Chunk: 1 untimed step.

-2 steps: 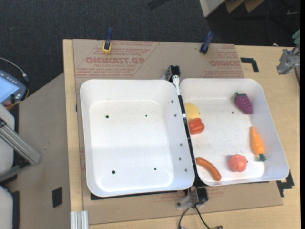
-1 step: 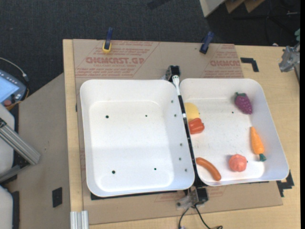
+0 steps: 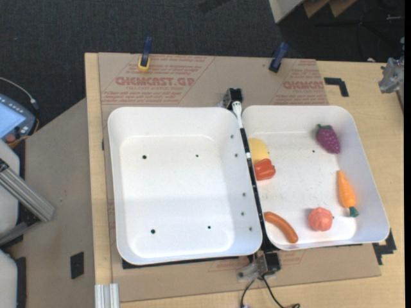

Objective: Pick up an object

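Note:
The right bin (image 3: 295,178) holds several toy foods. A purple grape bunch (image 3: 327,138) lies near its far right corner. An orange carrot (image 3: 347,193) rests along the right wall. A pink-red round fruit (image 3: 320,219) and an orange-red sausage (image 3: 280,226) lie near the front wall. A yellow piece (image 3: 258,149) and a red pepper (image 3: 264,169) sit against the wall shared with the left bin. A grey metal part of my gripper (image 3: 392,76) shows at the right edge, beyond the bin's far right corner and well away from every object.
The left bin (image 3: 115,127) sits beside the right one on a brown cardboard sheet (image 3: 160,76). Blue and yellow clamps (image 3: 146,55) and a dark blue clamp (image 3: 279,57) hold the sheet's far edge. Cables run at the bins' front (image 3: 260,268).

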Motion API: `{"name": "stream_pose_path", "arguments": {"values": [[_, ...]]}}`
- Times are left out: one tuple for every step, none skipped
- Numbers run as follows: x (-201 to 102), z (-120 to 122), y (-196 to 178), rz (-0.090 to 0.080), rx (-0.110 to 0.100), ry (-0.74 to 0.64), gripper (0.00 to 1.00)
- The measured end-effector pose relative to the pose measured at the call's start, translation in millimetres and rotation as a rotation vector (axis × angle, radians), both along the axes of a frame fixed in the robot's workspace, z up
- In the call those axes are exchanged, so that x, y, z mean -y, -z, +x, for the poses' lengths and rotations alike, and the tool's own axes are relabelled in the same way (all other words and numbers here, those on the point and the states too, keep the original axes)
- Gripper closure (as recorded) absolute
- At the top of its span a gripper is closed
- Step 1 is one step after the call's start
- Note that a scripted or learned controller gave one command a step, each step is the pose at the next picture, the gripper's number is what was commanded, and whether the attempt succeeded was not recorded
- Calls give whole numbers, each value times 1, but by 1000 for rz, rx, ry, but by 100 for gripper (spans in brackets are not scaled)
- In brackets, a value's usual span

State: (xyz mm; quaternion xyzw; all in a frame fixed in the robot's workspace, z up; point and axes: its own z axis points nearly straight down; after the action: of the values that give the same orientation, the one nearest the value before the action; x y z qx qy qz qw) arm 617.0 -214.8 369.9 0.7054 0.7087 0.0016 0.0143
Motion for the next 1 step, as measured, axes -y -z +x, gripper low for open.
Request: {"name": "stream_pose_path", "arguments": {"values": [[0,1,-11,-4,5,-1,100]]}}
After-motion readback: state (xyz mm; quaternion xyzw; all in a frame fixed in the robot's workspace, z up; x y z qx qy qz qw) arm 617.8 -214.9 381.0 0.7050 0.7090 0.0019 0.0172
